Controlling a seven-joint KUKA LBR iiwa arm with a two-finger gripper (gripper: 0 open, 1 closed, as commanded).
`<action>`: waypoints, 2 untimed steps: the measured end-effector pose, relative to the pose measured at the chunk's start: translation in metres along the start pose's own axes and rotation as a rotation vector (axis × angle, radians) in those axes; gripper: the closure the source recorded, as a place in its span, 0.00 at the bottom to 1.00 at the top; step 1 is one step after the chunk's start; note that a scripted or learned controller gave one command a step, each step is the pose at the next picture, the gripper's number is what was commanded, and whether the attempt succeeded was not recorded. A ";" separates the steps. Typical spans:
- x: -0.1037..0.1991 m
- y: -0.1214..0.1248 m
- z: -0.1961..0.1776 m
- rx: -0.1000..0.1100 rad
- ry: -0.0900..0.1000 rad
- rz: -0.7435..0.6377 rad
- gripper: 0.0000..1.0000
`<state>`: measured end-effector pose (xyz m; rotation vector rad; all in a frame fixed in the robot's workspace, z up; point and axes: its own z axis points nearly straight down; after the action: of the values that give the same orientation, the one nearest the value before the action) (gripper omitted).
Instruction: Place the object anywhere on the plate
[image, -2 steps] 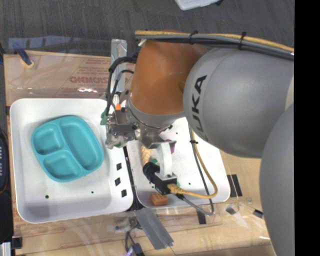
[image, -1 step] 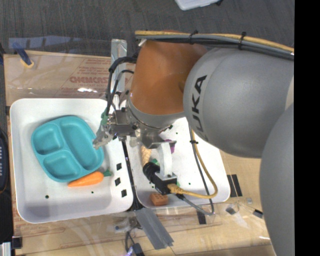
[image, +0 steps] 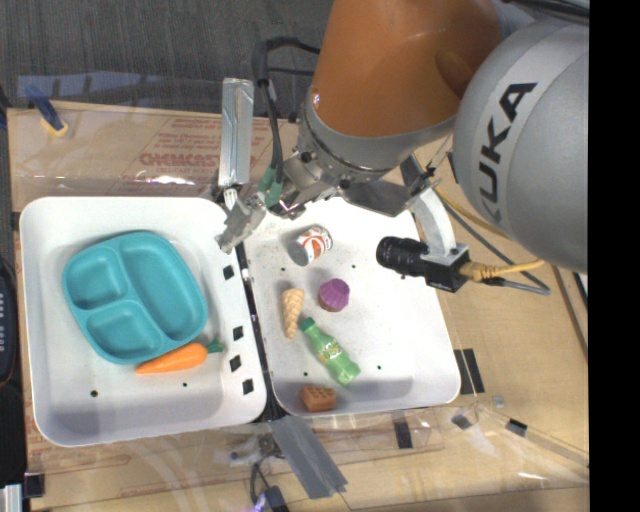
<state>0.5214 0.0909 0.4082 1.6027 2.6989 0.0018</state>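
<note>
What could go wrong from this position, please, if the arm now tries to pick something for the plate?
The tool hangs over the wall between the two bins, so a descent there might strike it. The carrot leans against the teal plate edge and might get nudged. The cone and green bottle nearly touch, which could spoil a grasp.

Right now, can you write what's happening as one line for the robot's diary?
gripper: over divider between bins, fingers unclear | plate: left bin, bare | carrot: beside plate | bottle, cone: right bin

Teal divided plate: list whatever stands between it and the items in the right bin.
The raised adjoining bin walls separate the teal divided plate from the right-bin items. An orange toy carrot lies against the plate's lower edge. The gripper hovers over the divide's upper end.
</note>
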 end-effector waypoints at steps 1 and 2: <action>0.002 0.002 -0.009 0.004 0.001 -0.010 1.00; -0.017 -0.023 -0.034 0.003 -0.001 0.299 1.00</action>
<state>0.5091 0.0647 0.4419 1.9867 2.4308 -0.0021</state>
